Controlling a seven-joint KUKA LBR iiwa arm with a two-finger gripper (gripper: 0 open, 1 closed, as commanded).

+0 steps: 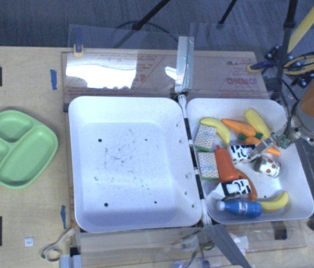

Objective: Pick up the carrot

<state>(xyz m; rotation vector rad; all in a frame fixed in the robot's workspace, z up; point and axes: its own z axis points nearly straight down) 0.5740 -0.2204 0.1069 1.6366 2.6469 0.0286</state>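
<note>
Pincer down in the right bin, jaws narrowly apart beside the carrot, nothing visibly between them.

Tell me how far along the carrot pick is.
Done: the arm's pincer has reached the right white bin. In hand: it hangs low beside the orange tapered carrot, which lies among the toys, unlifted. Left: grasping and raising it. I can't tell how the pincer is set.

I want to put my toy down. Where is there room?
The left bin has a bare white floor. The green plate sits beside it on bare bench. The right bin is crowded: carrot, bananas, bottles, gripper.
</note>
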